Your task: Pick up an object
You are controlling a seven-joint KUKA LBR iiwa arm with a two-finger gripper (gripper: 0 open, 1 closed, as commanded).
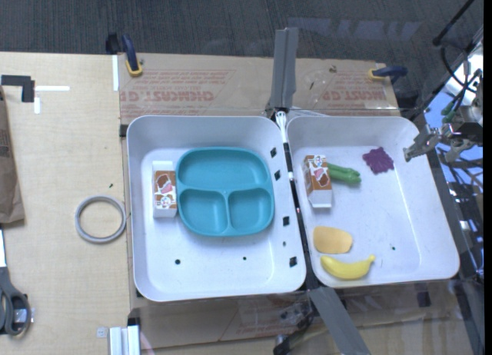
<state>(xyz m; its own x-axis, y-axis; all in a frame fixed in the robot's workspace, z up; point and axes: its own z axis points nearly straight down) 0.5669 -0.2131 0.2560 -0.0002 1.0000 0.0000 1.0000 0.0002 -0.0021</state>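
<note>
Objects available for picking lie in the right bin (400,215), 5 in all. Positions below are given relative to the milk carton (317,180), which lies flat near that bin's left wall.

1. Green vegetable (343,174): touching or almost touching the carton's right side.
2. Purple grape bunch (377,160): further right of the carton, apart from the green piece.
3. Orange-yellow piece (333,240): below the carton, with bare floor between.
4. Banana (347,267): below the orange-yellow piece, close to the bin's front wall.

Left of the carton, across the divider, the left bin (207,269) holds a teal divided plate (226,191) with a second carton (164,190) just beside its left rim.

The gripper (421,146) sits at the right bin's upper right rim, right of the grape bunch and well apart from the carton. Nothing is seen between its fingers; whether they stand open or closed cannot be told at this size.

Fault risks, as judged from this layout:
- Carton and green vegetable lie so close that a descent on either may push the other aside or trap both.
- Banana lies near the front wall; a finger may strike the wall.
- Grape bunch is small and irregular and may slip on closure.
</note>
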